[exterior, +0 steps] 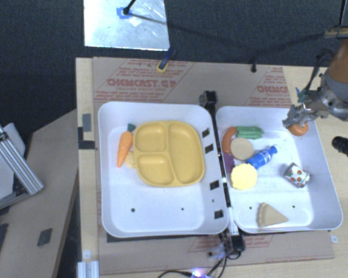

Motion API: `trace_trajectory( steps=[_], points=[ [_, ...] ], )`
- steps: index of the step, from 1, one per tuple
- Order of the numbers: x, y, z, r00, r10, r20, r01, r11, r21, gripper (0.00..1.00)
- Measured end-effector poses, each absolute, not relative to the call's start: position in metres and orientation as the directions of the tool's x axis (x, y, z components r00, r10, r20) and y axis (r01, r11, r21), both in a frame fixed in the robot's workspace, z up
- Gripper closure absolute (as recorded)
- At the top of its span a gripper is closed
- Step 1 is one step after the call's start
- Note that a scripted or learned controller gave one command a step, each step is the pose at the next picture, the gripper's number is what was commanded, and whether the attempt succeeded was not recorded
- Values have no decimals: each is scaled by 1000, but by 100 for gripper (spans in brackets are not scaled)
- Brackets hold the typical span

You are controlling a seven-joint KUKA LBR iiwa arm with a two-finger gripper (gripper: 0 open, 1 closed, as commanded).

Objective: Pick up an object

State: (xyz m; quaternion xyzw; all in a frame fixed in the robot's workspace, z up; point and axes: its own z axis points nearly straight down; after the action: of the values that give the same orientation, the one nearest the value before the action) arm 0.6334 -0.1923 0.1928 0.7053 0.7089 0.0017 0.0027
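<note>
Orange round object [300, 128] sits at the far right corner of the right bin [327, 204], partly covered by the gripper [296, 119] poised right over it; whether the gripper grasps it I cannot tell. Nearer lie a tan wedge [271, 215], a patterned can [296, 175], a yellow disc [243, 176], a blue bottle [262, 156], a tan disc [242, 149], a sausage [227, 139] and a green piece [249, 132]. In the left bin [113, 213] rest a yellow divided plate [166, 153] and a carrot [124, 146]. Printed cardboard [139, 80] underlies both bins.
</note>
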Motion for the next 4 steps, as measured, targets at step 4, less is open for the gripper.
trace_trajectory(
  steps=[4],
  points=[
    [570,-33,235,-9,1000,2,1000,9,-2,100]
  ],
)
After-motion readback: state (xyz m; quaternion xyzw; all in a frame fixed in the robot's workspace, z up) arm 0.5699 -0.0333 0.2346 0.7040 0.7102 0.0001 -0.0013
